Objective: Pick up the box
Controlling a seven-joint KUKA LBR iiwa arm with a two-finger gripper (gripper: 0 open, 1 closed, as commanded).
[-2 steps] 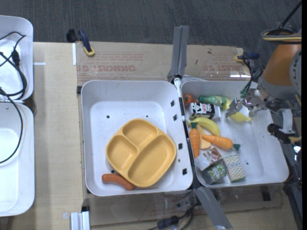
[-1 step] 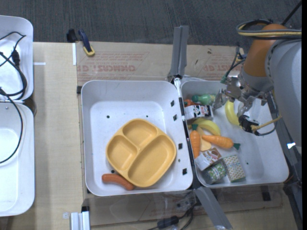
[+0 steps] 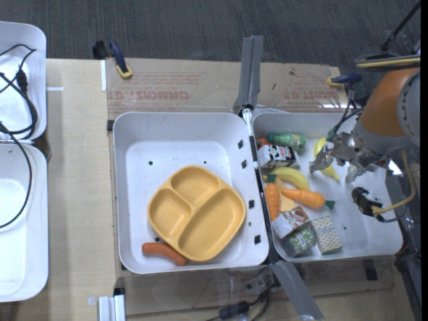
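Several small boxes lie in the right bin (image 3: 384, 243). A black-and-white carton (image 3: 277, 154) sits near the bin's left wall. A white carton with red print (image 3: 291, 220) and a green patterned box (image 3: 327, 235) lie at the front. My gripper (image 3: 336, 166) hangs over the bin's upper right part, above a small yellow banana (image 3: 324, 150). It is open, with nothing between its fingers (image 3: 320, 162). It stands well to the right of the black-and-white carton and above the front boxes in the view.
The right bin also holds a green bottle (image 3: 287, 139), a larger banana (image 3: 291, 176), two carrots (image 3: 305, 197), and a green bag (image 3: 300, 240). The left bin (image 3: 134, 139) holds a yellow divided plate (image 3: 197, 212) and a sausage (image 3: 163, 251). A black cable (image 3: 366, 202) hangs below the wrist.
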